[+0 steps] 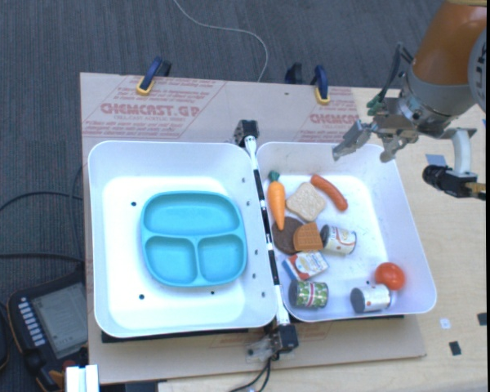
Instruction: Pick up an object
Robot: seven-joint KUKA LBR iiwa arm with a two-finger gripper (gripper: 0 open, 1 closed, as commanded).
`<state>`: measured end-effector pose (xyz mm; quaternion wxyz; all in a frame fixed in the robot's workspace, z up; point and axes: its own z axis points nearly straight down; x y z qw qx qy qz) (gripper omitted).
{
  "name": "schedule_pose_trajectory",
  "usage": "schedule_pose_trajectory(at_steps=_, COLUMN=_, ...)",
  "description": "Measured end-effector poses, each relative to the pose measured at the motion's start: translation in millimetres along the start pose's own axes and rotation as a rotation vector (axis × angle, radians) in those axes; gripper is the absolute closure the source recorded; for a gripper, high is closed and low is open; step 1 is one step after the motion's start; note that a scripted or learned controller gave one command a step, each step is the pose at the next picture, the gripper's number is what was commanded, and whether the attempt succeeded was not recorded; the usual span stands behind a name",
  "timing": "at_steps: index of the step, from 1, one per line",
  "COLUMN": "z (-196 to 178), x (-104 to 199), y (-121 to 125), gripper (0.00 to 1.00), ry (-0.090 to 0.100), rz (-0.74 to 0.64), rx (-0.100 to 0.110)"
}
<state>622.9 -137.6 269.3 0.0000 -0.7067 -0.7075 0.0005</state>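
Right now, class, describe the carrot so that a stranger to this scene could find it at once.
Find the right-hand white bin, the one crowded with toy food. Go to its left wall, beside the divider between the bins. There the carrot lies lengthwise: a long, tapering, orange toy with a green top, unlike the curved red sausage and round tomato.

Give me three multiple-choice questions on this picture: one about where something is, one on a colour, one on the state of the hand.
1. Where does the carrot lie?
A. in the right bin, by the divider
B. on the tray
C. on the floor

2. What colour is the tray in the left bin?
A. red
B. light blue
C. black

3. What is between the fingers of the hand?
A. the sausage
B. the tomato
C. nothing

Answers:
1. A, the carrot sits at the left side of the right bin.
2. B, the tray with three sections is light blue.
3. C, the open hand hangs above the bin's far rim, apart from the sausage and tomato.
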Motion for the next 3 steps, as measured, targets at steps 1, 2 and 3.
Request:
schedule_pose_trajectory(at_steps=1, z=179, x=26, y=20, gripper=0.0, ry=-0.001, rz=0.0, rx=-0.003)
schedule_pose_trajectory(at_steps=2, z=168, x=25, y=21, gripper=1.0, ry=-0.002, rz=0.0, rx=-0.004)
schedule_pose_trajectory(at_steps=3, z=84, x=82, y=-29, gripper=1.0, ry=0.001, rz=-0.001, rx=-0.001)
